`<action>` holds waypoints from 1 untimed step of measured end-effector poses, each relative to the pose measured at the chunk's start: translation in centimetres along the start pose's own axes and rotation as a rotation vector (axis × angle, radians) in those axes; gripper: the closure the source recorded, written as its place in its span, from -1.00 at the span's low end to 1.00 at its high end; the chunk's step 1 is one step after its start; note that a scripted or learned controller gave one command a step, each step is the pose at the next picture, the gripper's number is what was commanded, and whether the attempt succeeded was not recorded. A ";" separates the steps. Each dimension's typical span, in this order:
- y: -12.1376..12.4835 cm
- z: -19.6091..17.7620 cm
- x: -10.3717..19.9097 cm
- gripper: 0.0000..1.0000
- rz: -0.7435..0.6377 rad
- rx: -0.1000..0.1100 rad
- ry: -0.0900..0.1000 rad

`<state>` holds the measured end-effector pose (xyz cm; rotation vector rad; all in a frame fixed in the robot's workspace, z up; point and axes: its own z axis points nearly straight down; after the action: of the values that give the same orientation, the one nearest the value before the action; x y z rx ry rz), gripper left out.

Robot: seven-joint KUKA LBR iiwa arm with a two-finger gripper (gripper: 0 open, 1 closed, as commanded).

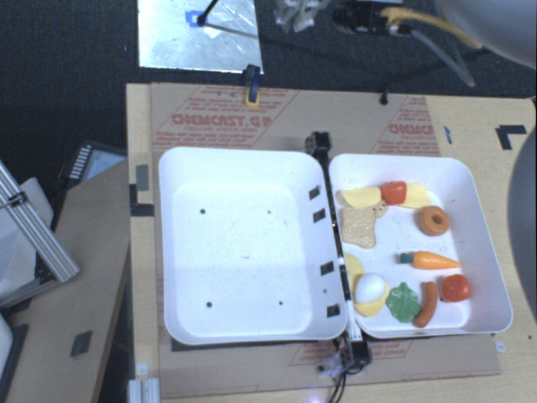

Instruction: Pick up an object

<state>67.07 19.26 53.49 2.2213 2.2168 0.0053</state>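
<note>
The right bin (478,225) holds several toy foods. A slice of toast (359,227) lies by its left wall, with a yellow piece (361,197) and a small red piece (393,192) behind it. A brown donut (433,221) sits mid-right, and a carrot (430,260) lies below it. Along the front are a white egg (370,289), a green leaf (403,302), a sausage (427,303) and a red tomato (456,287). My gripper (304,2) hangs blurred at the top of the view, beyond the bench's far edge and far from both bins.
The left bin (239,242) stands beside the right one, joined by a black hinge strip (331,233). A shiny metal sheet (200,22) lies on the dark floor at the back left. The arm's grey body (487,7) fills the top right corner.
</note>
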 end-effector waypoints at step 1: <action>-5.7 -0.2 2.2 1.00 -0.009 0.004 0.002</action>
<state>61.35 21.50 53.62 2.2141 2.2300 0.0035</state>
